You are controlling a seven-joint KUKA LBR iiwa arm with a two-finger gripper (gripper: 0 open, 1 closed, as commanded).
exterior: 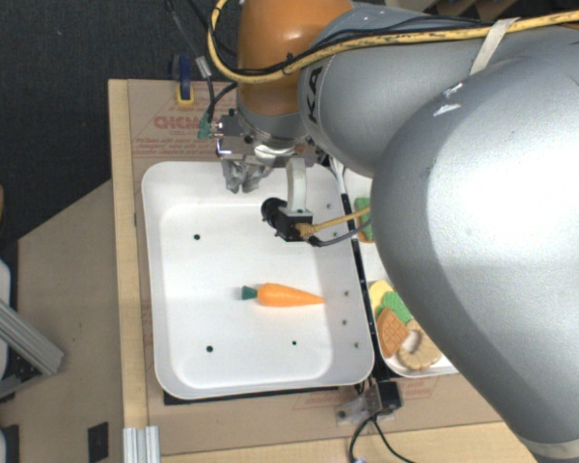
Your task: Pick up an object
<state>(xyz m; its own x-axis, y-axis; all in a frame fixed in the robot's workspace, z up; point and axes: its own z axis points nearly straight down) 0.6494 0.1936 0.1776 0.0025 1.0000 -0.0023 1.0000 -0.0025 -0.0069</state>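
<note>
Carrot (282, 296) alone, tool (241, 176) apart.

Carrot (284, 296) in left bin (174, 258), jaws (241, 175) behind.

Bulky grey arm (482, 210); glossy orange band (285, 22); looping yellow cable (222, 41); small metal gripper (241, 174)

A single fixed camera looks down at a slant from above the bench, close enough that the grey arm (463, 191) crowds its right half. Below the two-finger gripper (241, 177) lies the shallow white plastic bin (174, 258).
</note>
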